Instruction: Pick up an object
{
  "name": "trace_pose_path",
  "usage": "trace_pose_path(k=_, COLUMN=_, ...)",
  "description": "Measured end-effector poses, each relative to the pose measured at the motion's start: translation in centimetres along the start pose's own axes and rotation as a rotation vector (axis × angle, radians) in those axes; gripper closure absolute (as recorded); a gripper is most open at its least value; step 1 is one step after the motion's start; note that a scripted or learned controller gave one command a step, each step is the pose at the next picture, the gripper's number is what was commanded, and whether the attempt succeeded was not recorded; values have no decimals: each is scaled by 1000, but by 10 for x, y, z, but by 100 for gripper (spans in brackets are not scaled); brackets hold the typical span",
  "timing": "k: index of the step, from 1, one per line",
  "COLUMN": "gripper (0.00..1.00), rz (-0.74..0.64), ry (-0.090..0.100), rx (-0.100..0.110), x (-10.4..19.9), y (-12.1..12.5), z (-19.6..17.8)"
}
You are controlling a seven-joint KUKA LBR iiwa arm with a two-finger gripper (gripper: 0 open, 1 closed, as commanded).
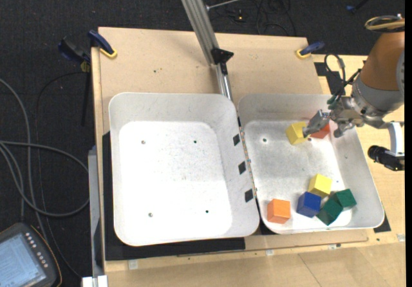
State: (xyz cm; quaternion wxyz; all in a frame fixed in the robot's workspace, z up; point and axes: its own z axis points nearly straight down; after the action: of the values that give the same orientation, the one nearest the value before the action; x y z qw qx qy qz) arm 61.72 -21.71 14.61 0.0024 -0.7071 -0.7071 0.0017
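Two bins [129, 118] sit on the desk [161, 60]; my end effector [320, 126] is low in the right one. A yellow cube [296, 133] lies just left of it, a red block [322, 130] beneath. Grip state: cannot tell.

You are looking down on two white bins: the left bin [172, 170] and the right bin [283, 170] touching along their inner edges. The arm [385, 73] enters from 3 o'clock, and its gripper [320, 126] sits low in the right bin's upper part. A yellow block [296, 133] lies just beside the gripper at its 9 o'clock, and a red block [322, 129] shows right at the fingers; whether it is clamped you cannot tell. Toward 5 o'clock in that bin you see a cluster: an orange block [278, 210], a blue block [309, 204], a second yellow block [320, 184], and two green blocks [338, 205] touching each other.
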Motion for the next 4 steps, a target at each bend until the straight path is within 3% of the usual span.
trace_pose_path(k=1, gripper=0, rz=-2, ry=-8, rx=-25, x=-2, y=6, z=26)
trace_pose_path(k=2, gripper=100, rz=-3, ry=-8, rx=-28, x=-2, y=7, z=17)
trace_pose_path(k=3, gripper=100, rz=-2, ry=-5, rx=-14, x=-6, y=7, z=-47)
trace_pose_path(k=4, gripper=100, rz=-3, ry=-4, rx=-13, x=-6, y=8, z=-93)
